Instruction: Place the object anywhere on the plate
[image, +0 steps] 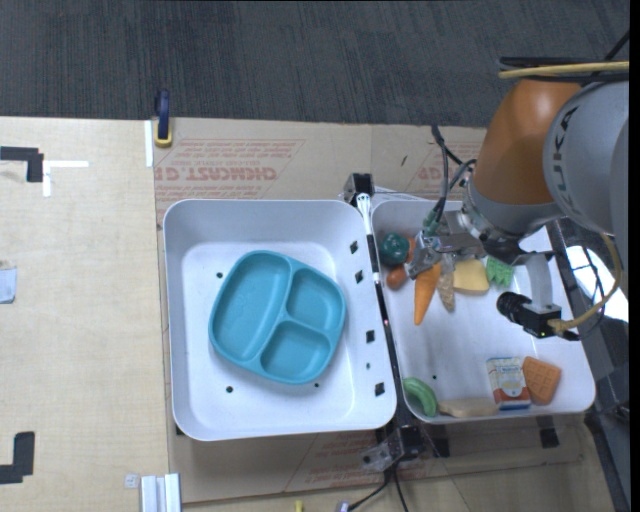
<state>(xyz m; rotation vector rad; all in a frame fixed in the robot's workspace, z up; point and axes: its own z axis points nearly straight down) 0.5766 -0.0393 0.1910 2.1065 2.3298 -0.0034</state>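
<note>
The grey arm (575, 130) with its glossy orange band leans in from the right, sloping down over the right white bin (450, 350). Its end effector (437, 252) hangs low at the bin's upper left; whether it is clenched or released cannot be told, since the wrist covers it. A tapered orange carrot (424, 293) lies just beneath, beside a pale yellow piece (470, 278) and a dark teal ball (395, 246). A smooth blue plate (278, 317) with three compartments sits in the left bin (190, 300). Small toys crowd the right bin's lower edge, hard to identify.
</note>
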